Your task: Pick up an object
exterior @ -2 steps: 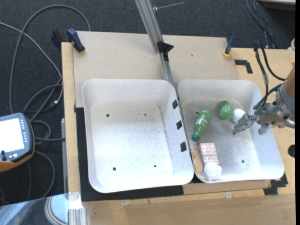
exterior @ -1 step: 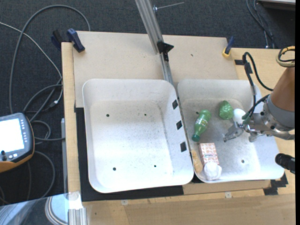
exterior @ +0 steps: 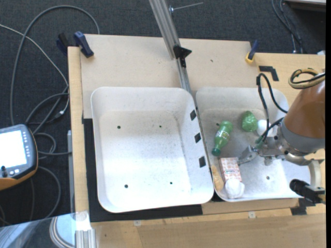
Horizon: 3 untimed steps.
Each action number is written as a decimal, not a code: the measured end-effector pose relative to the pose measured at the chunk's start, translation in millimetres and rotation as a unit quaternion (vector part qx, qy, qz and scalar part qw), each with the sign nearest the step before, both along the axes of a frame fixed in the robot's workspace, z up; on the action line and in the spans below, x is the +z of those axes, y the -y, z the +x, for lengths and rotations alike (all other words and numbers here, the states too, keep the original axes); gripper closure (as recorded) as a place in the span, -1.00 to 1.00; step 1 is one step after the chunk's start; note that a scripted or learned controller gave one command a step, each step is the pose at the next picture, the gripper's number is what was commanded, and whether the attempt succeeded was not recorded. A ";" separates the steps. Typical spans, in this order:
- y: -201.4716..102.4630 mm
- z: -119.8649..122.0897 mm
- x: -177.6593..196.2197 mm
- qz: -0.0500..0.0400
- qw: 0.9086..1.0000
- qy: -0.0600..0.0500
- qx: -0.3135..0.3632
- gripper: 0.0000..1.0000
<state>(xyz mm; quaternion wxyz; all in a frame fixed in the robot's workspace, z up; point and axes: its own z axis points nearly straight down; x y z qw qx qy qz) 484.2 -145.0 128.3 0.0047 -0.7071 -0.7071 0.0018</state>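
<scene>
On the bench (exterior: 155, 61), left bin (exterior: 106, 107) sits beside right bin (exterior: 227, 94), rims touching. Right bin contents: green bottle (exterior: 222, 136) lying tilted near its left wall; carton (exterior: 229, 168) below it, with a white object (exterior: 234, 189) at the front rim; green ball (exterior: 249, 121) farther back. Hand (exterior: 247, 155) low between bottle and carton; whether it grips anything, cannot tell. Arm (exterior: 305, 123) enters at right.

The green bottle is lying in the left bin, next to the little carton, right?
Not quite. The camera view shows the green bottle lying in the right bin, not the left one. The little carton is indeed close by, just below it in the picture.
</scene>
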 end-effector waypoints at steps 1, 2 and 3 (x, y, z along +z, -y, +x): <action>0.5 2.5 14.4 -0.002 1.000 0.005 0.000 1.00; -1.4 6.3 57.7 -0.003 1.000 0.008 0.001 1.00; -1.4 8.0 92.5 -0.003 1.000 0.008 0.001 1.00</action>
